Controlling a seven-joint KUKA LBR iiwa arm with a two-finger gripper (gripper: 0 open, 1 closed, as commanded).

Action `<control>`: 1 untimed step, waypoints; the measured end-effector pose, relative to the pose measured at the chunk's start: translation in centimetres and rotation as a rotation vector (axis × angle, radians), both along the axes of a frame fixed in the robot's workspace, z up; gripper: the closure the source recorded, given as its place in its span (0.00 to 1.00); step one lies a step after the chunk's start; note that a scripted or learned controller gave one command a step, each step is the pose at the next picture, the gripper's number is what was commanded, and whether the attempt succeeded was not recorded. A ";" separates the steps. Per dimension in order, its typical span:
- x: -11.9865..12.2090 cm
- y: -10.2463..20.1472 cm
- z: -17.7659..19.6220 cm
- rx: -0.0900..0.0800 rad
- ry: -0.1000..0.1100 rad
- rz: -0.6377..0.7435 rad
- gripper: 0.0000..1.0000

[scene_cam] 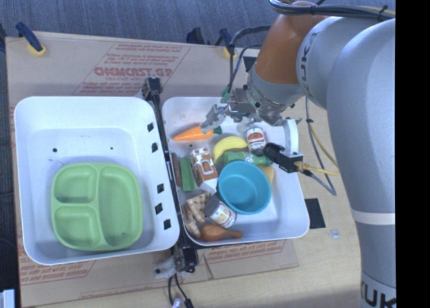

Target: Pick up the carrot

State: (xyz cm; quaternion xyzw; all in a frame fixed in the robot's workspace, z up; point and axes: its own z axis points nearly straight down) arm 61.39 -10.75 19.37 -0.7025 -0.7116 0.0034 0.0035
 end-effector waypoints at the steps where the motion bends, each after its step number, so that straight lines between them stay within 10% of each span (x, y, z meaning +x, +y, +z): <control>1: 3.1 1.0 -10.2 -0.001 0.006 -0.262 0.00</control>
